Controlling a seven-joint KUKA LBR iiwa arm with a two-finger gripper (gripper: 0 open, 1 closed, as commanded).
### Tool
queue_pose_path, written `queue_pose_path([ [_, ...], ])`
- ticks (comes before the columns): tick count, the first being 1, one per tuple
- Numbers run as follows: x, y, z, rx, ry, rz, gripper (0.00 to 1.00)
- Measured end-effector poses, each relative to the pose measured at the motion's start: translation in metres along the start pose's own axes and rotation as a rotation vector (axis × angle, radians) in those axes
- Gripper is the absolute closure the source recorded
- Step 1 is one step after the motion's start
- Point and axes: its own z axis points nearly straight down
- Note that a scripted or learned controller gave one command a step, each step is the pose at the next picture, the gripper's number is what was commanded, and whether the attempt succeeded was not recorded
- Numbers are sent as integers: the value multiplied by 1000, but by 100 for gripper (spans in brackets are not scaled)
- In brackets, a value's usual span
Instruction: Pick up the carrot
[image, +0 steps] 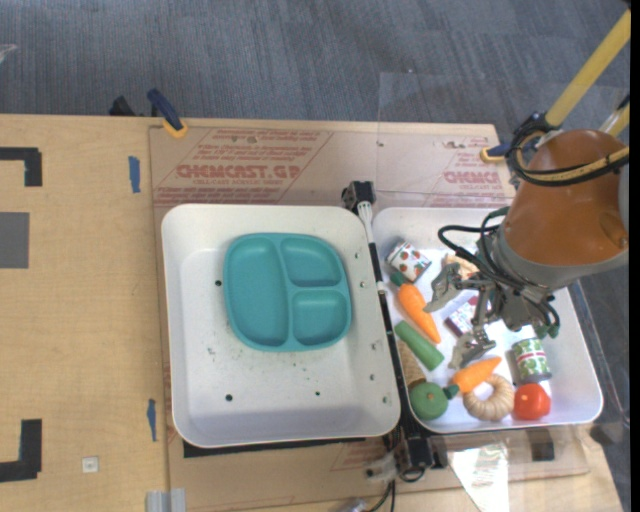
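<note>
An orange carrot (418, 311) lies slanted in the left part of the right bin (585, 395), its green top pointing up-left. A second orange, carrot-like piece (476, 374) lies lower down, near the middle of that bin. My gripper (484, 322) hangs below the orange wrist band (565, 200), over the bin's middle. It is to the right of the first carrot and just above the second piece. Cables and the wrist hide much of it, and I see nothing held in it.
The right bin also holds a green cucumber (418, 343), a green round fruit (429, 400), a beige ring (489, 399), a red tomato (531, 401), a small can (529, 358) and a white box (407, 262). A teal divided plate (288, 290) lies in the left bin (190, 380).
</note>
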Motion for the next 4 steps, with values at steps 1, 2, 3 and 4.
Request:
queue_pose_path([
  [1, 28, -27, 90, 4, 2, 286, 0],
  [2, 27, -27, 80, 7, -3, 285, 100],
  [3, 26, 67, 2, 3, 6, 658, 100],
  [4, 20, 89, -55, 3, 3, 604, 100],
])
